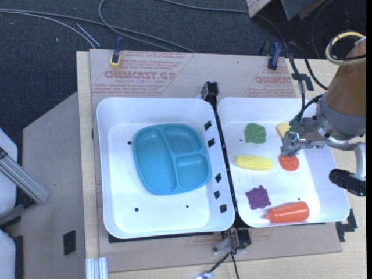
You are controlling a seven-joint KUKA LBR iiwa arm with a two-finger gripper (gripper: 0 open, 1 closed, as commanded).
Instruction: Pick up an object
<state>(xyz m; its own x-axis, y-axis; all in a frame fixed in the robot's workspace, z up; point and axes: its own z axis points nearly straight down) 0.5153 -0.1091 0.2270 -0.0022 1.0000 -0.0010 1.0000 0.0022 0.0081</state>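
Observation:
The right bin (325,208) holds several toy foods. A green broccoli-like piece (255,133) lies near the back, a yellow corn cob (254,163) in the middle, a purple grape bunch (258,197) toward the front, and an orange carrot (288,212) at the front edge. A small red-orange tomato (289,163) sits right under my gripper (289,148), which hangs low just above and behind it. A yellow piece (282,128) peeks out behind the gripper, partly hidden.
The left bin (116,202) bears a blue divided plate (171,157). A black clip rail (216,150) runs between the bins. The arm's grey body (343,106) overhangs the right bin's far right side. Cables lie behind the bench.

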